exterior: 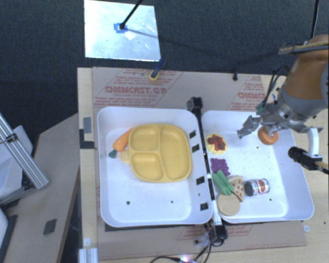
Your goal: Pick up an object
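Yellow tray (157, 153), one carrot (121, 139), one can (256, 187); gripper (248, 127) spread open, holding nothing.

You have two shallow white bins side by side on the counter (61, 154); the left bin (110, 205) and the right bin (293, 195) meet at a dark hinged seam; under them lies a brown sheet (139, 87) printed with red lettering; a yellow and blue clip (156, 73) sits at its far edge; beyond that, a shiny square metal plate (123, 31) lies on the dark carpet (36, 51), with a thin black rod (132, 13) reaching down onto it; at your far left stands a slanted aluminium rail (20, 154); cables (169, 258) trail off the near edge.
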`<state>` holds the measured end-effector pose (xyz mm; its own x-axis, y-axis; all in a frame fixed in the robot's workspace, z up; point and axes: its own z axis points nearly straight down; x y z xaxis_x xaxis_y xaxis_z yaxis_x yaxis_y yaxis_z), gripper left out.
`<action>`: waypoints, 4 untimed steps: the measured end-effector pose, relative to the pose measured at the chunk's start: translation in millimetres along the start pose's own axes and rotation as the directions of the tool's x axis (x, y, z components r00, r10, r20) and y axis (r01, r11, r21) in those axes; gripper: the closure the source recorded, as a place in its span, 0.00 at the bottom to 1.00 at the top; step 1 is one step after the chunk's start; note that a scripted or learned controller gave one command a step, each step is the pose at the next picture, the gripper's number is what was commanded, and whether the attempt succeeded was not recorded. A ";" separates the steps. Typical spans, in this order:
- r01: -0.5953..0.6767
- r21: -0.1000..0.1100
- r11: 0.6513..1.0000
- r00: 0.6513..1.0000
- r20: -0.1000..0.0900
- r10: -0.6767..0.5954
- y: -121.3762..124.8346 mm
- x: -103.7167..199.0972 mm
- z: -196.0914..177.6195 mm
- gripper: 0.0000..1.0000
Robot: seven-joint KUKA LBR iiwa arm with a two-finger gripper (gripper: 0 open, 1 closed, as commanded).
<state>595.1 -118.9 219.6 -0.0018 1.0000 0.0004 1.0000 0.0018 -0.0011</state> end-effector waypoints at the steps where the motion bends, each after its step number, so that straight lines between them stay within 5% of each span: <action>1: -0.001 0.003 1.000 1.000 0.000 0.001 -4.0 -4.0 61.6 0.00; 2: 0.000 0.004 1.000 1.000 -0.001 0.000 -5.3 3.0 123.0 0.00; 3: 0.000 -0.005 1.000 1.000 0.000 0.000 -3.1 3.4 132.2 0.00; 4: 0.000 -0.016 1.000 1.000 0.007 0.000 -0.8 0.7 119.3 1.00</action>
<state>594.2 -118.1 100.3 -0.0013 1.0000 -0.0066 0.9999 0.0014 0.0147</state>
